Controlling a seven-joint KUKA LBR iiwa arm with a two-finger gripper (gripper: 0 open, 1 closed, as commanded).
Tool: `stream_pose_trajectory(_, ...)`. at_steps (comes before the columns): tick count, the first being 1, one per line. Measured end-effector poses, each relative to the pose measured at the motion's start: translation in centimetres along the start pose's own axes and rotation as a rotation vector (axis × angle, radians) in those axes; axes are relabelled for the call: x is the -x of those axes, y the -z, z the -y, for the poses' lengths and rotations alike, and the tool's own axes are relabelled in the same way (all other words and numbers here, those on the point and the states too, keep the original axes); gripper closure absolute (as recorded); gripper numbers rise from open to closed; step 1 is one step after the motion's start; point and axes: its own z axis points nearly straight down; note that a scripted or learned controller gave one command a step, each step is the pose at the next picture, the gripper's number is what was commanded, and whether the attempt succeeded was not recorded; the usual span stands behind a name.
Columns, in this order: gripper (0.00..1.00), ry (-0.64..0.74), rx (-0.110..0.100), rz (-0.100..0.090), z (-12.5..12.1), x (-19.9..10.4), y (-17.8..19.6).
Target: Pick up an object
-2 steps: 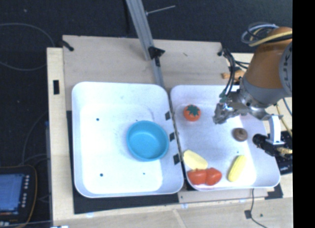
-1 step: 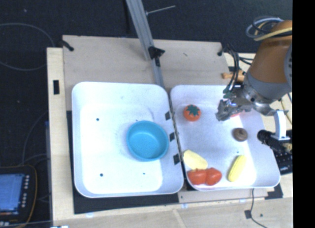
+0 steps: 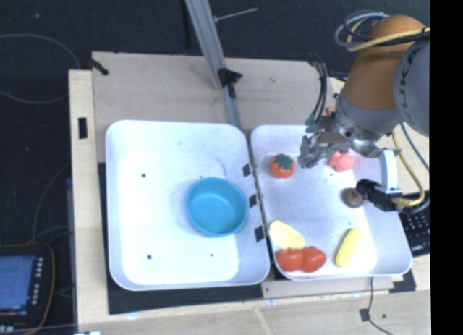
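The tabletop (image 3: 159,87) carries two white bins side by side. The left bin (image 3: 145,145) holds a blue bowl (image 3: 215,206) near its right wall. In the right bin (image 3: 318,218), the claw (image 3: 312,154) hangs over the far part, between a small tomato (image 3: 283,166) on its left and a pink object (image 3: 341,160) on its right; how far it is spread cannot be told, and nothing shows between its fingers. Along the near edge lie a red pepper (image 3: 301,259), a yellow slice (image 3: 286,236) and a banana (image 3: 347,247). No writing is readable.
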Motion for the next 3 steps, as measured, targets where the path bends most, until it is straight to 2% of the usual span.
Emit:
stream_pose_trajectory(1,1.00,0.002,-0.001,-0.001,-1.3,-5.3,1.0)
stream_pose_trajectory(3,1.00,0.000,-0.002,0.002,-6.1,-14.8,-0.6)
